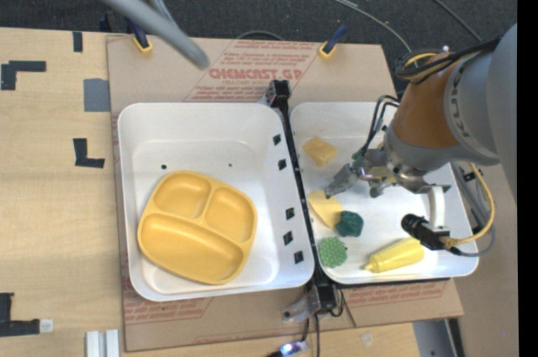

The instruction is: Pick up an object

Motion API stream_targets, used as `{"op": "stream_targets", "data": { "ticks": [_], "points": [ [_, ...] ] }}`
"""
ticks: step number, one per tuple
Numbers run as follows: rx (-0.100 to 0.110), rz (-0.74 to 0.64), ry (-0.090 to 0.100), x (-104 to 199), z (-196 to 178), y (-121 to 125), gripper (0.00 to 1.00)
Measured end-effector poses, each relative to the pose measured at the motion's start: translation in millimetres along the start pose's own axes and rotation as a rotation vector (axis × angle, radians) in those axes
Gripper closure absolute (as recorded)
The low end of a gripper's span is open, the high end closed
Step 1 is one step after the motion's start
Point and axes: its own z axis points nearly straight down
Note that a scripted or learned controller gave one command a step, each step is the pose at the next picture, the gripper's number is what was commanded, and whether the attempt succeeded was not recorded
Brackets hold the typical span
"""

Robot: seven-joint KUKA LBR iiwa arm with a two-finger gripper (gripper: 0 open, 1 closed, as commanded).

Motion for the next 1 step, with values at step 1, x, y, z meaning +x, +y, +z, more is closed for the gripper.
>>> {"op": "stream_targets", "data": {
  "ticks": [1],
  "points": [
    [-0.009, 0.001, 0.000, 0.6, 19.8, 1.5, 0.00]
  ]
}}
